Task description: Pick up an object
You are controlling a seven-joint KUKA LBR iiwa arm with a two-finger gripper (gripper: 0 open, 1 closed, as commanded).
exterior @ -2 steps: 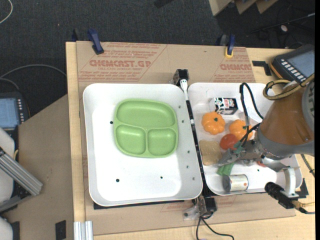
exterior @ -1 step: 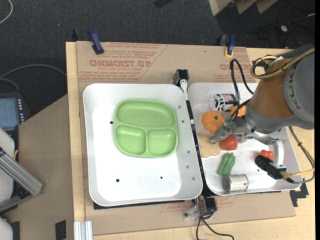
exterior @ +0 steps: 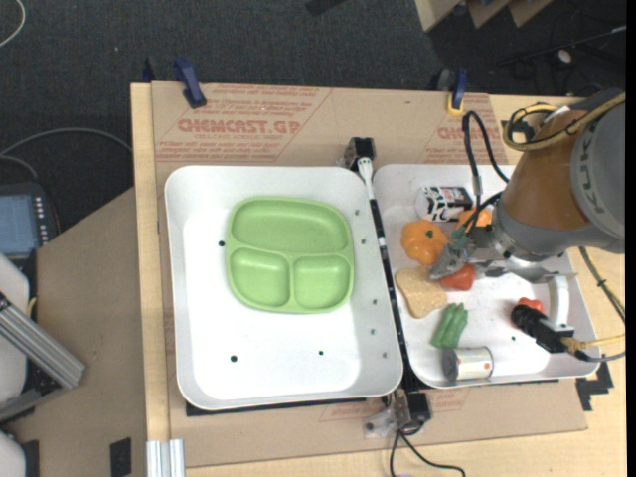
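My gripper (exterior: 458, 259) is low in the right bin (exterior: 497, 311), reaching in from the right. It hovers just over a small red object (exterior: 458, 279), between an orange pumpkin-like toy (exterior: 422, 240) and that red piece. Whether it touches either one is unclear. A tan bread-shaped piece (exterior: 418, 294) lies just left of the red object. Below it rests a green vegetable toy (exterior: 449, 325), and a silver can (exterior: 469, 364) lies on its side at the bin's near edge. A black-and-white box (exterior: 444, 202) sits at the back of the bin.
The left bin (exterior: 199, 266) holds a light green divided plate (exterior: 290, 254). The arm's grey and orange body (exterior: 556, 192) covers the right bin's far right part. Cardboard (exterior: 248, 122) lies beneath both bins.
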